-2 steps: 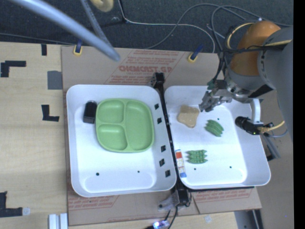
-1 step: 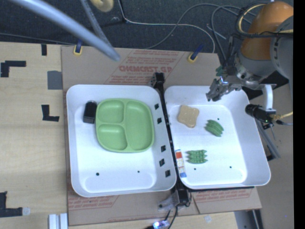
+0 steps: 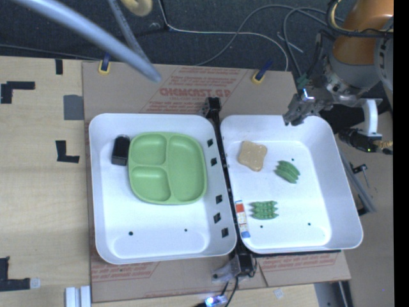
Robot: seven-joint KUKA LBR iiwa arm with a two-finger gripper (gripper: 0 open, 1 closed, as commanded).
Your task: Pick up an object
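Nearest to the camera, in the right bin point(image 3: 339, 190), a green pea pod piece point(image 3: 264, 210) lay close to the front part of the floor. Just beside it, on its left, a small card with a red and white label point(image 3: 241, 217) lay against the bin's left wall. A little further back, a second green pea pod point(image 3: 287, 171) lay nearer to the middle of this bin, at a slant. Behind and to the left of it was a tan slice of toast point(image 3: 252, 155), flat on the white floor and apart from both pods.

In the left bin point(image 3: 102, 190), a green divided plate point(image 3: 168, 168) with three compartments took the middle. A small black object point(image 3: 120, 150) touched the plate's left edge.

Further back, over the far right corner of the right bin, the gripper point(image 3: 296, 115) hung above the rim, well apart from the toast and the pods. Nothing was seen between its fingers, but how far they were parted could not be told. The grey arm with the orange band point(image 3: 367, 8) rose behind it at the right.
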